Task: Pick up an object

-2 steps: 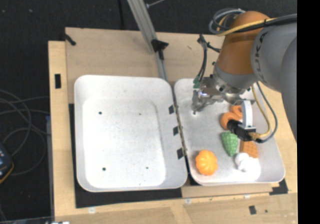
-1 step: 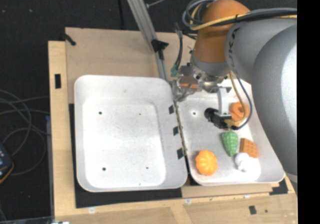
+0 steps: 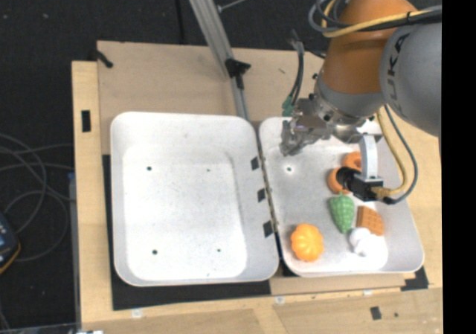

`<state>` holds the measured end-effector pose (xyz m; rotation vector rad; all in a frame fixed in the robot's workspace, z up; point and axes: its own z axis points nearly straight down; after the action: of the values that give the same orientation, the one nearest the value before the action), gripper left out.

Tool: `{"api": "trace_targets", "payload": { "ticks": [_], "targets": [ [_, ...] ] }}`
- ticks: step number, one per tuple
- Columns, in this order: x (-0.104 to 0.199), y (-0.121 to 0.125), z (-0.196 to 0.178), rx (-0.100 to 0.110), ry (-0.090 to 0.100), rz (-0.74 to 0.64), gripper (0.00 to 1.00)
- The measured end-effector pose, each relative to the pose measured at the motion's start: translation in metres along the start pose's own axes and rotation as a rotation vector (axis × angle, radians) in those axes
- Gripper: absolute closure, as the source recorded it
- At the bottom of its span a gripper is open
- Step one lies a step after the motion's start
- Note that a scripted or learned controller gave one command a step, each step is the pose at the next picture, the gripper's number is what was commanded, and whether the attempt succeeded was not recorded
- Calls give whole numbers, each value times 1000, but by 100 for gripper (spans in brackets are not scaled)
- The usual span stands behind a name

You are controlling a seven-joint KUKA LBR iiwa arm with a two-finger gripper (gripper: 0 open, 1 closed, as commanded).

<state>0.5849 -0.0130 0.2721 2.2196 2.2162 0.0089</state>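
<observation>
Two white bins sit side by side on the counter (image 3: 149, 79); all the loose objs are in the right bin (image 3: 294, 195), bunched toward its near-right part. End effector (image 3: 291, 140) hangs over that bin's far-left corner, w/ bare bin floor under it. Can't tell how far open it is from this angle; nothing visible in its hold.

Likeliest target, imo: orange pumpkin-shaped obj (image 3: 306, 242), sitting by the near-left edge of the right bin, clear of its neighbours. From the end effector it lies almost straight toward the near side, a touch right. It's roundish, so no real long axis to line up w/.

Green obj (image 3: 343, 213) is just right of it, longer far-to-near, w/ a white obj (image 3: 364, 245) and an orange-brown block (image 3: 370, 221) close beside, prob. touching, so a tighter pick. Left bin (image 3: 186, 191) isn't involved.
</observation>
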Motion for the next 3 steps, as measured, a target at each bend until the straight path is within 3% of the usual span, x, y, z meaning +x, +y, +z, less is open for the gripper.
{"api": "trace_targets", "payload": {
  "ticks": [1,2,3],
  "targets": [
    [26,24,75,13,-1,-2,100],
    [-5,-5,71,7,-1,2,100],
    [48,13,72,7,1,-5,100]
  ]
}}
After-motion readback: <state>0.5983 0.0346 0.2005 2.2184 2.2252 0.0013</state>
